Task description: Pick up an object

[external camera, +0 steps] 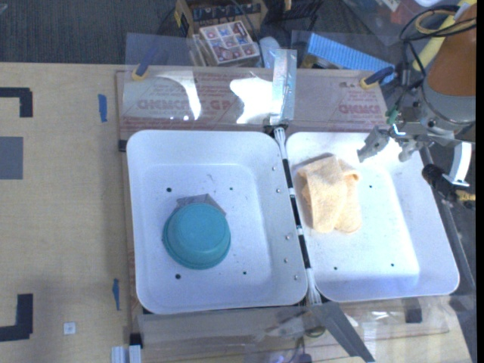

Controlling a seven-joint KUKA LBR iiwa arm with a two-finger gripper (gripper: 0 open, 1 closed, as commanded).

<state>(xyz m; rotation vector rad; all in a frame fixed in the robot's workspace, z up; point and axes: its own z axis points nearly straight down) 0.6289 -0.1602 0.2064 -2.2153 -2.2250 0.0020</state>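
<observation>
A teal bowl [197, 235] lies upside down in the left bin [151, 165], partly over a grey scrap [200, 200]. A folded tan cloth [329, 192] rests in the right bin [423, 255], close to the divider between the bins. My gripper [389, 147] hovers over the right bin's far right corner, up and to the right of the cloth and apart from it. It is open, with one finger [369, 144] toward the cloth, and nothing sits between the fingers.
A clear panel [197, 100] stands along the back of both bins. Boxes and a blue pad [336, 51] are stacked behind it. Cables [439, 180] hang by the arm at the right. Bare wooden bench [60, 203] extends to the left.
</observation>
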